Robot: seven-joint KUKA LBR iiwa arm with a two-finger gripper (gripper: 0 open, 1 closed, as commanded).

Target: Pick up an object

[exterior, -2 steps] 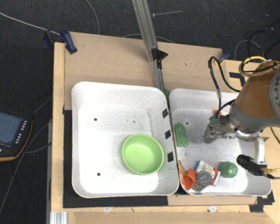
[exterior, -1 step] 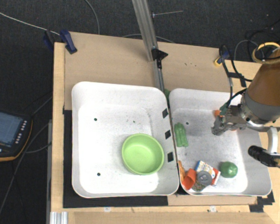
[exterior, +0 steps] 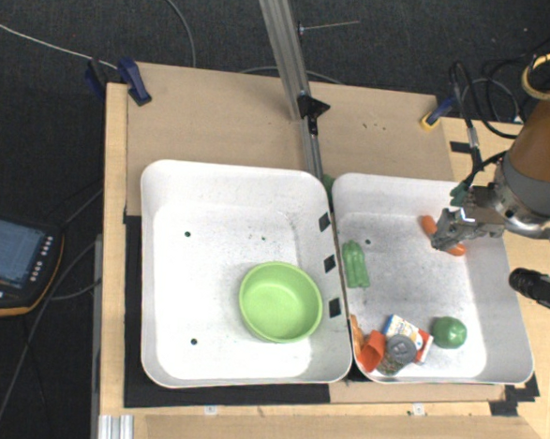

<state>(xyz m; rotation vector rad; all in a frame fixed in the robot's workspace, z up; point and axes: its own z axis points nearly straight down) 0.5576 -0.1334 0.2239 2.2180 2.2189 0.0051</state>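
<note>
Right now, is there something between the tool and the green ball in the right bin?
Nothing visible. The tool is over the upper part of the right bin, by an orange object. The green ball lies nearer the front, with bare bin floor between.

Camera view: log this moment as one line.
hand over right bin | orange object at hand, grasp unclear | green bowl in left bin

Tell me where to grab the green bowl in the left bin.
Take the bowl by its rim, coming straight down with one claw finger inside and one outside. It sits upright and open, too wide to span. The rim's left side is best: bare bin floor there, the bin wall crowds the right.
</note>
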